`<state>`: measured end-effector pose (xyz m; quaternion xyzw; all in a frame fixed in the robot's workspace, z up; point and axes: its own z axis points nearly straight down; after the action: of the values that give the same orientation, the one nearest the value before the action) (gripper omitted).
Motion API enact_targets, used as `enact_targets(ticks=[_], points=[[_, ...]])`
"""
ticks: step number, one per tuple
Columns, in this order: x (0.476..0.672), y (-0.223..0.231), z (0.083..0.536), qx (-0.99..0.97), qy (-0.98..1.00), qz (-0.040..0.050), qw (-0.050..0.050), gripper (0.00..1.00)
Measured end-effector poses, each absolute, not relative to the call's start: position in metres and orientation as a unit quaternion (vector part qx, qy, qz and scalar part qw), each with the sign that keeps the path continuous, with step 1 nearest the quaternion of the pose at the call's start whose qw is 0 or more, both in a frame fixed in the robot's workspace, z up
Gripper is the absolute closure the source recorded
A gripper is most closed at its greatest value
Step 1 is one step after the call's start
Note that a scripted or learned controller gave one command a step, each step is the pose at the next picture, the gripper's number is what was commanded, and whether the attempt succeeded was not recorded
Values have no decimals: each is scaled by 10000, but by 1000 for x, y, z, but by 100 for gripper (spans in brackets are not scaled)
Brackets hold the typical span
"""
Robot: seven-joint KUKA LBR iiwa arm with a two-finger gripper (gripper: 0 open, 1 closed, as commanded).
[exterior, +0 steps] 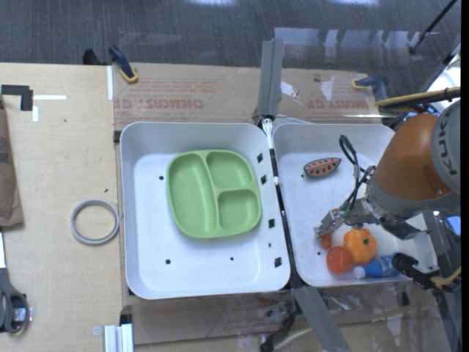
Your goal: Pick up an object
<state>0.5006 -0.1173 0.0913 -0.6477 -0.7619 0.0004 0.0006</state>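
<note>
The hand (327,228) hangs low in the right bin (293,196), just left of the orange pumpkin-like toy (360,244); whether it is released or clenched I cannot tell. Nothing shows held in it. The red ball (338,259) and blue object (377,268) crowd that toy, so a descent could nudge them apart or catch two at once.

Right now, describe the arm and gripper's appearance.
The arm is bulky and rounded: a wide orange band above a grey wrist, with part of dark lettering on the pale housing at the view's edge. A thin black cable loops beside it. The gripper is small, metallic, with slim fingers.
</note>
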Motion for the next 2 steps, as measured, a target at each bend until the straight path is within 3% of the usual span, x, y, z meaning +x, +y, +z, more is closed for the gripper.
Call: enact_targets(ticks=[1, 2], points=[[477, -101, 91, -6630, -7486, 5, 9, 0], [477, -112, 91, -8170, -5766, 11, 9, 0]])
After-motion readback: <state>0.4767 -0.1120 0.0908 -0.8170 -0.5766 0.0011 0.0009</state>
